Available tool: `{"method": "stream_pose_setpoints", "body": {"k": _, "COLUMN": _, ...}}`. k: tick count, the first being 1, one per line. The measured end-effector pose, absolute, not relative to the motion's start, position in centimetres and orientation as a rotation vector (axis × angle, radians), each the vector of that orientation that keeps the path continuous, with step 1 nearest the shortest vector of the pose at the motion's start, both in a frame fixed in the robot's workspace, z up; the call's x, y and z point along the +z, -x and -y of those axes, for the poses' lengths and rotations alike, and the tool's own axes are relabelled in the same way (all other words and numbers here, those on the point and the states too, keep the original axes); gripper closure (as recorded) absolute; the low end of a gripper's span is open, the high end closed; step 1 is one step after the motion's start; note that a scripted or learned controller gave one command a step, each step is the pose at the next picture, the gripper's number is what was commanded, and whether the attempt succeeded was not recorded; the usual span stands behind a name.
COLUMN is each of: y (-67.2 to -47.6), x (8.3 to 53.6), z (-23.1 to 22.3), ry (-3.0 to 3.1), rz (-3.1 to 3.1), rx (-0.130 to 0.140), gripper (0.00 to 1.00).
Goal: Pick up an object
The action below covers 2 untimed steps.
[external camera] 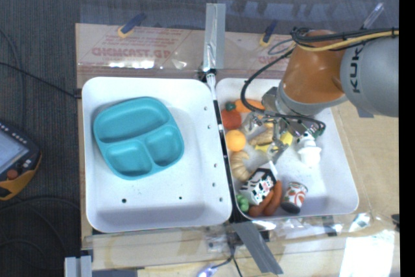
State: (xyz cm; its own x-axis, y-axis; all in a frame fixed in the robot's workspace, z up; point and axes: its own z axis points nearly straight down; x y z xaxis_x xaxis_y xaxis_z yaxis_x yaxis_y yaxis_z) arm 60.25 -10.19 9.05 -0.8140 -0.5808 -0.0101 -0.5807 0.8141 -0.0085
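Grey arm's jaws low in the right white bin [337, 194].
The jaws [277, 132] hang over small toy foods [259, 139]; their state cannot be told. A teal divided plastic tray [137, 136] lies in the left bin.

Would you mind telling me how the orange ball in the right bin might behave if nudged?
The orange ball looks round and smooth, so it would probably roll. Toys crowd it against the bin wall, likely stopping it soon. It seems light, perhaps plastic.

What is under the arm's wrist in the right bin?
Beneath the orange wrist band the tool hangs over small toys in the right bin: an orange ball, a white piece. Anything directly under the wrist is covered.
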Motion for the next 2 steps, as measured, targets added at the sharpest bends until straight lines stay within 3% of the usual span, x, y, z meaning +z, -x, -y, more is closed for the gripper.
{"method": "stream_pose_setpoints", "body": {"k": 1, "y": -60.9, "x": 9.0, "z": 9.7, "ry": 0.985, "rz": -2.973, "rx": -0.012, "gripper": 0.0}}
{"method": "stream_pose_setpoints", "body": {"k": 2, "y": -62.3, "x": 9.0, "z": 13.5, "ry": 1.2, "rz": -2.891, "rx": -0.006, "gripper": 0.0}}
